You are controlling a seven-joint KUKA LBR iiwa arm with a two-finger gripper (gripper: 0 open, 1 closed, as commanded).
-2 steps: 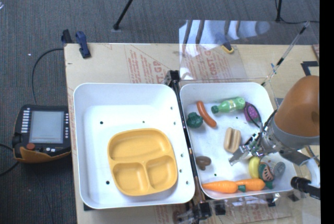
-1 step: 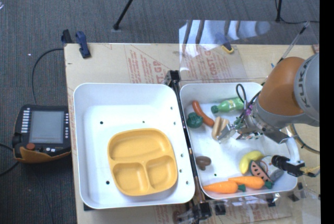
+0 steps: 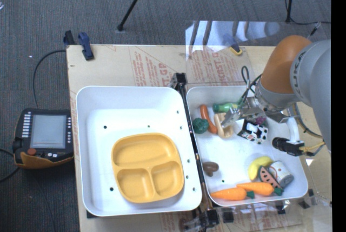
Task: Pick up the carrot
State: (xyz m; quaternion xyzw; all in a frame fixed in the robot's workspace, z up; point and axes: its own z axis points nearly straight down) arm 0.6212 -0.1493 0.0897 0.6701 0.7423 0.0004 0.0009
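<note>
On a cardboard-topped bench (image 3: 151, 63) over dark carpet, two orange carrots (image 3: 230, 193) lie along the right bin's (image 3: 303, 185) near wall. The left bin (image 3: 94, 117) holds a yellow divided plate (image 3: 147, 167). Farther back, the gripper (image 3: 233, 115) hangs over the toy food; its jaw state is unclear.

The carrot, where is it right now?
A carrot lies along the near edge of the right bin, with a second carrot touching it on the right, below the banana.
</note>
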